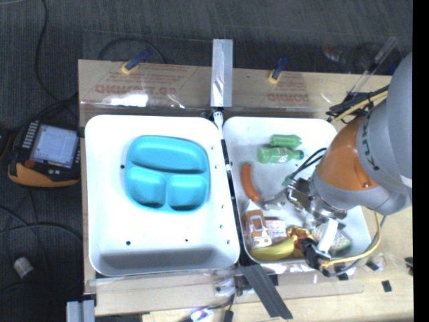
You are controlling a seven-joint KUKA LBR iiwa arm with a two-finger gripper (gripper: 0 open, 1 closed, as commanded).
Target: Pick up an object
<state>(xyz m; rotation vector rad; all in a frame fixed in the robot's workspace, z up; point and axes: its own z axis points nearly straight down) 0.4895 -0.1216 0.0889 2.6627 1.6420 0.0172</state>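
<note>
The right bin point(234, 180) holds several small things. A green toy point(283, 149) lies near its far wall, and an orange-red sausage shape point(250, 182) lies by the left wall. A brown and white snack packet point(263, 227) sits near the front, with a yellow banana point(277, 249) just below it. My gripper point(314, 212) hangs low over the bin's front right part, right of the packet and above the banana's end. Its metal body hides what lies under it. A bit of green point(342, 245) peeks out by the front right corner.
The left bin point(100, 247) carries a blue tray point(167, 172) with three compartments. A metal strip point(221, 72) stands behind the wall between the bins. The grey arm with its orange band point(345, 163) covers the right bin's right side.
</note>
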